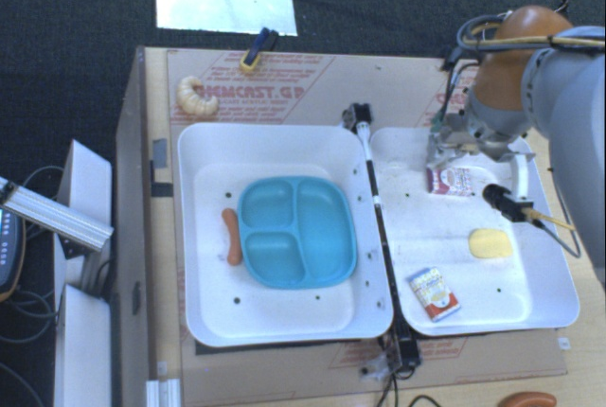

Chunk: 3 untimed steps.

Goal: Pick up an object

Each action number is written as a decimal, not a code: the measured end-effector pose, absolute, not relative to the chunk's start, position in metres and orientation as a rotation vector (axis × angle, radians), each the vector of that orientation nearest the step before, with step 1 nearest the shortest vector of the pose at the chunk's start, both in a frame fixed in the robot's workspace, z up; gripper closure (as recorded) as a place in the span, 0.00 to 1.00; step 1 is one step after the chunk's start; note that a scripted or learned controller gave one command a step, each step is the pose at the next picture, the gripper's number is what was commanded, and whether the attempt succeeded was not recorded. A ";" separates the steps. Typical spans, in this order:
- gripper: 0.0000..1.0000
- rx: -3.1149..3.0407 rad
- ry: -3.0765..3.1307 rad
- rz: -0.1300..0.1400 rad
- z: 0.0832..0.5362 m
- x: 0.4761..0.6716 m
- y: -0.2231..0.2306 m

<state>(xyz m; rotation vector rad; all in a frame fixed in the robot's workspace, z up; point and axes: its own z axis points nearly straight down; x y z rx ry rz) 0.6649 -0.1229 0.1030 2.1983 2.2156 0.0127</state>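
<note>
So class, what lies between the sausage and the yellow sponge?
In the camera view, the blue divided plate and the bins' shared rims lie between the sausage and yellow sponge.

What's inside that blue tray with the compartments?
Nothing shows inside the blue tray: all three compartments look bare. An orange sausage lies beside it in the left bin. What lies under the tray is covered.

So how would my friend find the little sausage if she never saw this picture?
Start at the left white bin, the one holding the blue divided plate. Look on the bin floor just beside the plate's left edge: the sausage lies there, lengthwise, off the plate. It is the only thin orange-red stick in that bin; the plate is wide and blue.
</note>
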 end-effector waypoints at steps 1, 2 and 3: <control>0.00 2.199 2.216 0.012 0.103 0.665 -0.123; 1.00 2.195 2.215 0.017 0.114 0.666 -0.123; 0.00 2.195 2.216 0.016 0.114 0.666 -0.123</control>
